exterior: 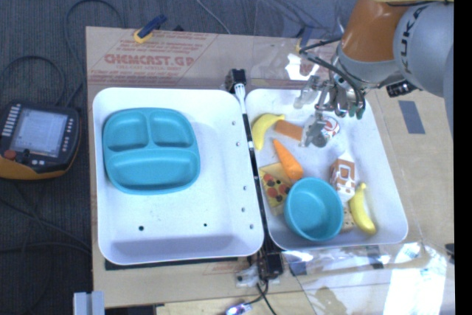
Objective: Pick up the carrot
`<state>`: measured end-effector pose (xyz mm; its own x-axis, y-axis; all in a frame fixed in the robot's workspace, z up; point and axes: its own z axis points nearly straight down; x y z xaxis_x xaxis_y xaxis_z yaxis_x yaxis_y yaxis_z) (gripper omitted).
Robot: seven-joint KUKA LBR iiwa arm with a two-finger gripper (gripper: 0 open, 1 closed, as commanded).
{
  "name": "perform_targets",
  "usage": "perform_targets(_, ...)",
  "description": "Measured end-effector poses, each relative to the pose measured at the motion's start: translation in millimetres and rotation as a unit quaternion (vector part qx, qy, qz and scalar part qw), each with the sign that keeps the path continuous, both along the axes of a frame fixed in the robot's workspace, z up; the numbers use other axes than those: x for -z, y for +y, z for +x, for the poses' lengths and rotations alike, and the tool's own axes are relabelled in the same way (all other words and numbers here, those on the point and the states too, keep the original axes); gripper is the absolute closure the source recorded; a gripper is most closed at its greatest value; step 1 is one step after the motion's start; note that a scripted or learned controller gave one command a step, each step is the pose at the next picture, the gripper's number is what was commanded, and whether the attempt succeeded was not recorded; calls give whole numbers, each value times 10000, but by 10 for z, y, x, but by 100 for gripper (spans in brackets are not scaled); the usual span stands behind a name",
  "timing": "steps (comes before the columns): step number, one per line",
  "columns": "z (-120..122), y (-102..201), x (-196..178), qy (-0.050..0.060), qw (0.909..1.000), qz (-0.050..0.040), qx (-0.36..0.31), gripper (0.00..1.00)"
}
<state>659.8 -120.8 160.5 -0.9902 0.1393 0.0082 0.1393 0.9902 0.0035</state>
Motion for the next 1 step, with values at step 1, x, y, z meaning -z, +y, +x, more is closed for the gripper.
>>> perform_targets(1,-155,132,439,-210,9901,-68,-1383,0)
